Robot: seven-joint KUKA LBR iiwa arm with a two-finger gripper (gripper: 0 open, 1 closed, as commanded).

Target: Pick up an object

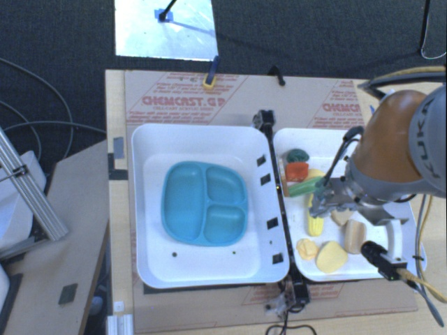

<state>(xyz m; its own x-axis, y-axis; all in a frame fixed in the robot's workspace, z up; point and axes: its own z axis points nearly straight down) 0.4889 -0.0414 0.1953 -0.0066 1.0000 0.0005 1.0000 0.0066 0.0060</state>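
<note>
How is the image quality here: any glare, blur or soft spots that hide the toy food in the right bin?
Camera view: lighting is even and soft, with the white right bin bright but not blown out; the shiny panel at the top catches glare; the blue tray is crisp; the hand and small toy food around it look slightly soft and low-resolution, and the arm covers part of them.

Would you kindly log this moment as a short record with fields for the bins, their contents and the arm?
left bin: holds a blue divided plate
right bin: holds toy foods, among them a green piece, a red piece and a yellow piece
arm: over the right bin
gripper: low among the foods; grasp not discernible
</note>
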